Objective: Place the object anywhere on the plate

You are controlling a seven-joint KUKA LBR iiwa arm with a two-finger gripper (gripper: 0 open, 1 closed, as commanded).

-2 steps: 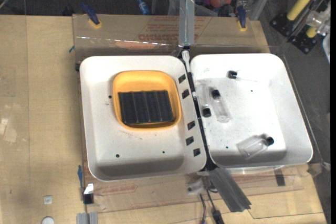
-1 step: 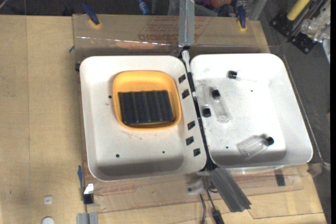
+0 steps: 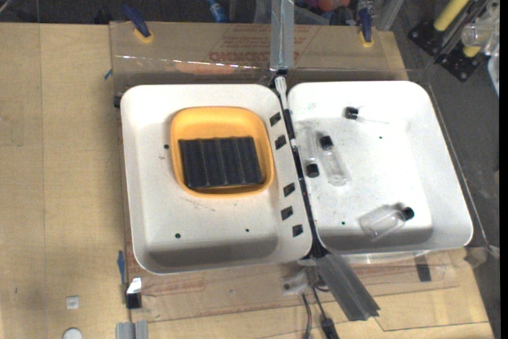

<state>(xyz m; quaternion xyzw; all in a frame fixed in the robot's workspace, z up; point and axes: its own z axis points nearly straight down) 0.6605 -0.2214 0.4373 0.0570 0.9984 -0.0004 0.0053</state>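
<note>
I see the orange plate (image 3: 221, 123) in the left bin (image 3: 147, 171), with a dark ridged block (image 3: 220, 161) lying on it. Right of the plate, in the other bin (image 3: 440, 163), lie small clear bottles (image 3: 332, 159) with black caps.

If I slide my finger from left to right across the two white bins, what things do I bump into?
Left bin → yellow plate with a dark ridged block on it → divider → right bin holding clear bottles with black caps.
</note>
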